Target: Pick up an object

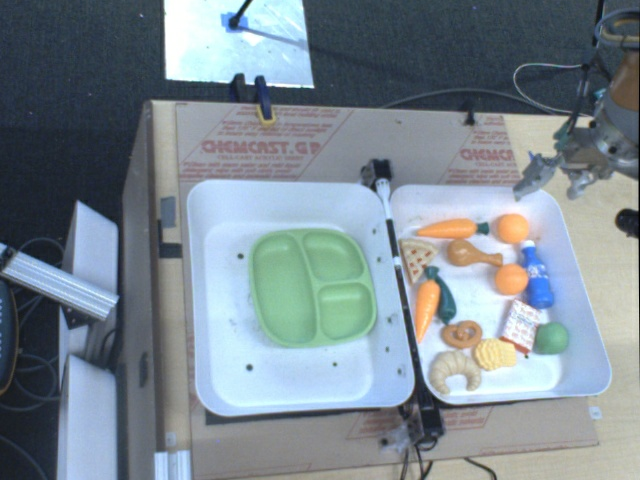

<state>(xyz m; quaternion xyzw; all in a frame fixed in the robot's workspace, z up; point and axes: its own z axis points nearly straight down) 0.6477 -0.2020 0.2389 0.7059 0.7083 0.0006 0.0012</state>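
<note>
Approach step: the grey two-finger end effector (556, 176), spread wide and holding nothing, must descend toward the round orange plastic fruit (512, 228).

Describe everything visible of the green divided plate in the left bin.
The light green plastic plate, a rounded rectangle with three compartments, one long at the left and two smaller at the right, lies flat and slightly turned near the middle of the left shallow white bin. It looks matte and holds nothing. It rests on the bin floor, touching no toy; the toy food lies in the neighbouring bin.
</note>
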